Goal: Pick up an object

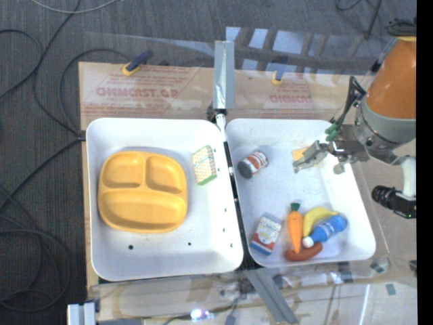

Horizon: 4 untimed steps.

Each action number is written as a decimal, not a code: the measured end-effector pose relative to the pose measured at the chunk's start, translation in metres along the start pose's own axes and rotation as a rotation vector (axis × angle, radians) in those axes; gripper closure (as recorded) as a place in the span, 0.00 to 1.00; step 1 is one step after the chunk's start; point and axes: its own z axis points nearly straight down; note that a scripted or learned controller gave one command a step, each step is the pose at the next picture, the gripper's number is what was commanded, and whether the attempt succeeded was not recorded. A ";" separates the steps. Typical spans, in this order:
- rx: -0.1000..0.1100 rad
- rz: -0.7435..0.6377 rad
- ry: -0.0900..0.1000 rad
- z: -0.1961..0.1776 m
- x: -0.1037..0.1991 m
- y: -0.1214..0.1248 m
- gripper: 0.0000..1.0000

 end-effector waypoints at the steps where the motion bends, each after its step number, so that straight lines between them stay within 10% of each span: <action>1: -0.002 -0.047 0.002 0.176 0.007 -0.039 0.00; 2: 0.001 0.010 0.000 0.100 0.039 -0.035 0.00; 4: -0.017 -0.035 -0.004 0.194 -0.029 -0.034 0.00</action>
